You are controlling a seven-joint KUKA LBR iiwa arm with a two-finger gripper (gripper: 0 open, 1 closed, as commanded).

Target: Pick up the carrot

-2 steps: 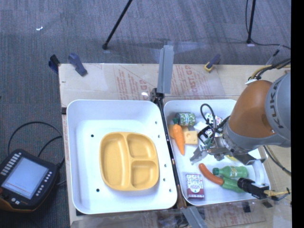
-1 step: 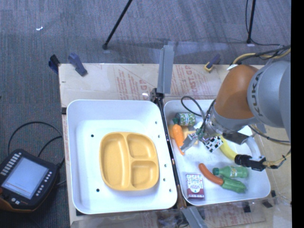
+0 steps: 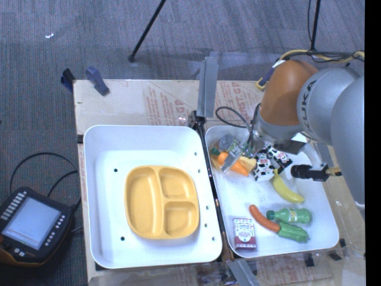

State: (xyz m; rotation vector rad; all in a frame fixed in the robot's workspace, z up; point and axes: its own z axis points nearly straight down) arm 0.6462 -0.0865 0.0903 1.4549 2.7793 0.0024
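Observation:
The carrot (image 3: 240,168) lies in the back left part of the right bin (image 3: 324,219). It is orange, with a green top near the bin's left wall. My gripper (image 3: 233,155) is down in the bin right over the carrot's middle and covers part of it, so the orange body shows on both sides of the gripper. The grey arm with its orange band reaches in from the right above it.
A black-and-white cow toy (image 3: 269,162) sits just right of the gripper. A banana (image 3: 287,189), a red-orange stick-shaped item (image 3: 263,217), a green bottle (image 3: 290,215), another green piece (image 3: 293,232) and a red box (image 3: 244,233) lie nearer the front. The left bin (image 3: 101,159) holds a yellow divided plate (image 3: 161,201).

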